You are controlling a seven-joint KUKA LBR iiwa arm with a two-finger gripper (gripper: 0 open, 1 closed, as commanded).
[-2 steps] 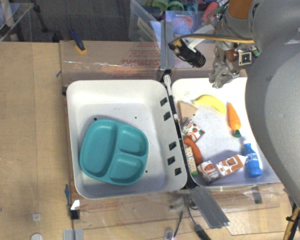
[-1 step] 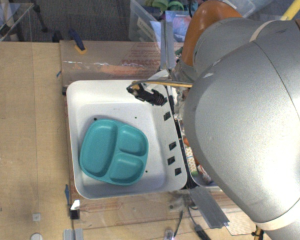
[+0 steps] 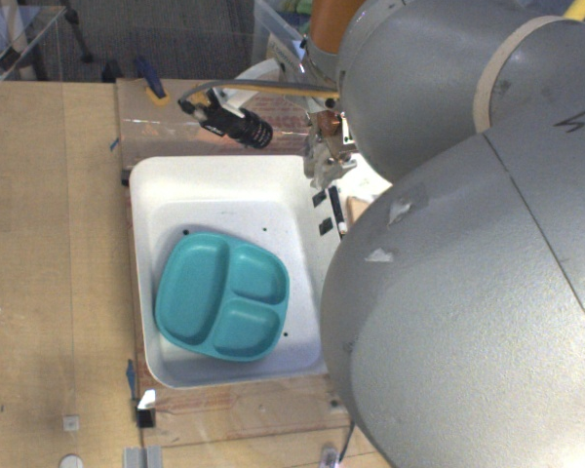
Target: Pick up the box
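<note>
- The large grey robot arm (image 3: pixel 468 261), with its orange band near the top edge, is seen across the whole right half of the view; much of the right side of the counter is covered by it; any slip under that bulk could be missed from this camera.
- The pale wooden counter (image 3: pixel 39 261) is seen bare at the left; nothing that belongs to the task is found there.
- The shallow white plastic bin (image 3: pixel 214 198) on the left is seen whole; a sliver of the second white bin (image 3: pixel 372 177) is glimpsed just right of the claw.
- A teal plastic plate with three compartments (image 3: pixel 224 295) is laid flat in the lower part of the left bin, well apart from the claw; it is not the target, and a descent drifting leftward could be wasted on it.
- The metal two-finger claw (image 3: pixel 327 178) is held over the wall shared by the two bins; how far it is open cannot be told, and nothing can be said to be held in it; a straight descent from here could be met by the bin wall, not by the target.
- A small tan patch (image 3: pixel 357 206) is seen just beside the claw, at the edge of the second bin; it is judged to be a corner of the box, though that cannot be settled; if the box is lying this close to the wall, a grasp could be blocked on one side, or the box could be pushed aside and not gripped.
</note>
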